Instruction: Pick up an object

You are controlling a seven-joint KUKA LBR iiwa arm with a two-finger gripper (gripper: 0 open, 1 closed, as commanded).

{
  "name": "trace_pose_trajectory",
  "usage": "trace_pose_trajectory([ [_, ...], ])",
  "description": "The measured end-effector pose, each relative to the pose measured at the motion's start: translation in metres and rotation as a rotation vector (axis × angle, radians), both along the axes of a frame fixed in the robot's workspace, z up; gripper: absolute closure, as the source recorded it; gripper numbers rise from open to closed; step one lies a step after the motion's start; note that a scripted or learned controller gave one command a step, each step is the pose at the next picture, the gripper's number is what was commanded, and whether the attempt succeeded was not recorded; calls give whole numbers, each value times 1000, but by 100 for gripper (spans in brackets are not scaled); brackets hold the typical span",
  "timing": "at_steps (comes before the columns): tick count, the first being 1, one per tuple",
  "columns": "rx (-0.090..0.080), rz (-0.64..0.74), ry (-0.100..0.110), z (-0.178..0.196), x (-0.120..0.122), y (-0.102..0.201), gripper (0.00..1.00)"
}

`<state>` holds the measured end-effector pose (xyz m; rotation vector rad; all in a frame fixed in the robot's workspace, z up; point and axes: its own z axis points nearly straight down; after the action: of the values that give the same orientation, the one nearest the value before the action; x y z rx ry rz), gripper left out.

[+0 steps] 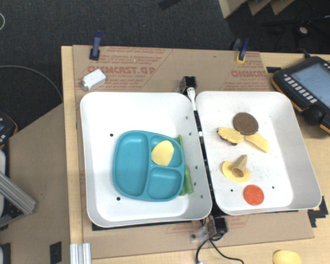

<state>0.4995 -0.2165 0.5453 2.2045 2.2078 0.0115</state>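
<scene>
Likely light and stiff, the red disc [253, 194] lies flat in the right bin [297, 147]; grip across its edges. Tool state cannot be told.

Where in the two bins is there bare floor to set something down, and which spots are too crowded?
Left bin: bare strip behind the blue tray, plus its left margin. Right bin: open floor along the far edge and right side, past the brown disc. Crowded: the right bin's middle, around the yellow pieces and the red disc.
</scene>
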Motion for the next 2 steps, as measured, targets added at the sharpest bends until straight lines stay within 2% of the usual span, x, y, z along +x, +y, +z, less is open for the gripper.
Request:
trace_pose_trajectory([
  [1, 14, 3, 31, -112, -21, 59, 0],
  [2, 5, 1, 5, -3, -20, 61, 0],
])
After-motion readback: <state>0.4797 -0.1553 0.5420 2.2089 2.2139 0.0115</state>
